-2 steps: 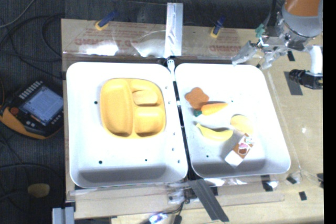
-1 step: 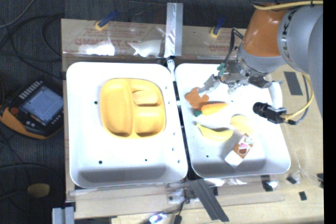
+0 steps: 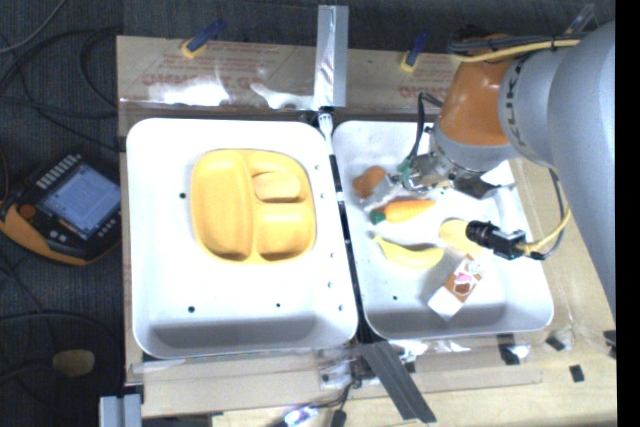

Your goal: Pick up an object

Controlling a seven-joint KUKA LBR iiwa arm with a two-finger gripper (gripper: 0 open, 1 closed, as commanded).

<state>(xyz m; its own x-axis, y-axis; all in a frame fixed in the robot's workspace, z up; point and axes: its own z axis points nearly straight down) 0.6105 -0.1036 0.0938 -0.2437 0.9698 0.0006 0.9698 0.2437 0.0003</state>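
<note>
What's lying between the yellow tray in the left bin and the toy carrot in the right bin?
In the camera view, the bins' adjoining white walls lie between the yellow tray and the toy carrot, plus bare bin floor on either side.

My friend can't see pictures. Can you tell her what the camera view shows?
A grey robot arm with an orange band reaches from the right, its gripper low over toy food in the right bin, near an orange carrot. The left bin holds a yellow divided tray.
</note>
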